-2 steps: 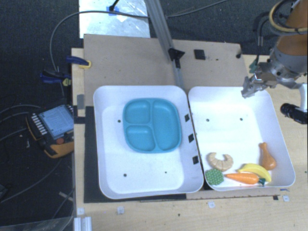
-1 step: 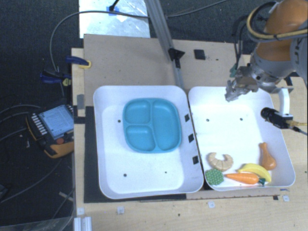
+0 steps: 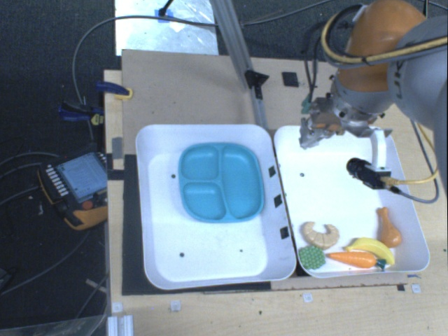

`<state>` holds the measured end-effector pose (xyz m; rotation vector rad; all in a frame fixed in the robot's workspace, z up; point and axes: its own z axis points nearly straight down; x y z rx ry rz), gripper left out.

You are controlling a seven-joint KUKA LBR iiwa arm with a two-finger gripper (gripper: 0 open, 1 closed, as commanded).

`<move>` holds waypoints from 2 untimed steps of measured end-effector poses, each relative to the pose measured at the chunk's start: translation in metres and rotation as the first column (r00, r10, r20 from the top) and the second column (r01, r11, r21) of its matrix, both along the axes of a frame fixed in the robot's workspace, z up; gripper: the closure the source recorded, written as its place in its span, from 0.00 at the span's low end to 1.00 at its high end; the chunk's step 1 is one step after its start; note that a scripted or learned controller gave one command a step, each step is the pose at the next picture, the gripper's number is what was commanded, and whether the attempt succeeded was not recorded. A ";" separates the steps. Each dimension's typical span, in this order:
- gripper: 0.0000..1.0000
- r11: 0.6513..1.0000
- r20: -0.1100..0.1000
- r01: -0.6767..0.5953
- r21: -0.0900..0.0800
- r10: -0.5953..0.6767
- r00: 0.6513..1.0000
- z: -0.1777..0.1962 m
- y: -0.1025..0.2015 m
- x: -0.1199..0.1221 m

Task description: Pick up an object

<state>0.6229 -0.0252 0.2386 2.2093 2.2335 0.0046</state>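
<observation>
On my feed, both bins (image 3: 210,264) were white. A light blue divided plate (image 3: 220,182) lay in the left one. The right one held an orange carrot (image 3: 352,259), a yellow banana (image 3: 372,248), a tan croissant (image 3: 320,234), green broccoli (image 3: 312,257) and a brown drumstick (image 3: 388,229).

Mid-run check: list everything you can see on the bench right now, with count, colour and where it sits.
Bins: 2, white, side by side; left bin, right bin.
Divided plate: 1, light blue, in the left bin.
Croissant: 1, tan, right bin, near edge.
Broccoli: 1, green, right bin, near-left corner.
Carrot: 1, orange, beside the broccoli.
Banana: 1, yellow, just behind the carrot.
Drumstick: 1, orange-brown, right bin, right side.
Arm: 1, grey with orange band, entering from the right.
Hand: 1, over the right bin's far-left part.
</observation>
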 end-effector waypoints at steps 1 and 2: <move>1.00 1.000 -0.001 0.000 0.001 0.000 1.000 0.007 0.054 -0.011; 1.00 1.000 -0.001 0.000 0.001 0.000 1.000 0.010 0.103 -0.014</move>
